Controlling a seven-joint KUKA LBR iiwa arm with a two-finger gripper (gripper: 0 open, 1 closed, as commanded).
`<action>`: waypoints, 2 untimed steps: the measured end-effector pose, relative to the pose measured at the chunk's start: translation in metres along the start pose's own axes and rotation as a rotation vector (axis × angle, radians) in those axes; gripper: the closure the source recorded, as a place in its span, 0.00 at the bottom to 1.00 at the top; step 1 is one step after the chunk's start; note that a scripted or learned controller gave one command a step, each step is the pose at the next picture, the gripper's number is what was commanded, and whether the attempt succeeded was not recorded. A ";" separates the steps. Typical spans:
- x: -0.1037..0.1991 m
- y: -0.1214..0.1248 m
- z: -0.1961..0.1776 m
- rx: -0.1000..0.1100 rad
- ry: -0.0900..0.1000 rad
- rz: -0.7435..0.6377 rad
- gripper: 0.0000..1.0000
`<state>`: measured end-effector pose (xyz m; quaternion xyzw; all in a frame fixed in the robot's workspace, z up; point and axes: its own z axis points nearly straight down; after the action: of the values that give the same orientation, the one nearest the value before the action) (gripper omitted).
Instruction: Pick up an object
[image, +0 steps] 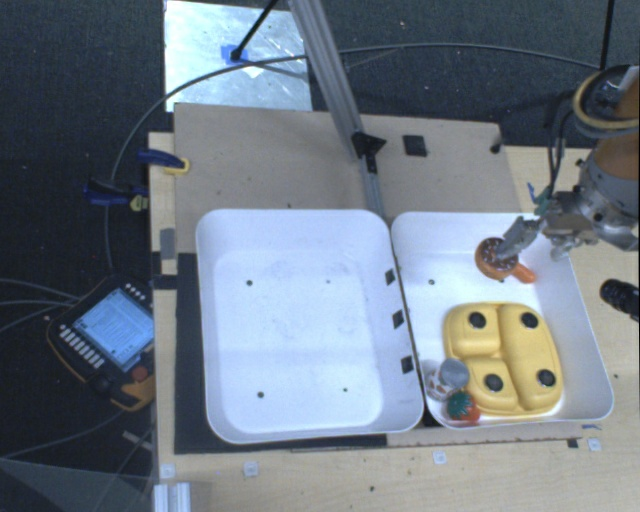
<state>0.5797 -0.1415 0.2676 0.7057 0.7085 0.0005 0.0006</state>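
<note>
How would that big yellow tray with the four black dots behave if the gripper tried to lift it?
The yellow tray looks like stiff moulded plastic, so it would probably hold its shape. It is broad and flat, covering much of the right bin, so it likely slides rather than rolls. Its width may exceed what the gripper spans; an edge grip seems more workable.

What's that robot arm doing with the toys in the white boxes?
The robot arm reaches in from the right, and its gripper is right at a small brown and orange toy near the back of the right bin. A big yellow toy and some little things sit nearer the front. The left bin sits beside it.
</note>
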 end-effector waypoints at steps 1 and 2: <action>0.002 0.002 0.042 0.002 0.000 0.002 0.00; -0.004 0.001 0.102 0.003 0.000 0.002 0.00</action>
<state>0.5813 -0.1457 0.1658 0.7066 0.7076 -0.0007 -0.0006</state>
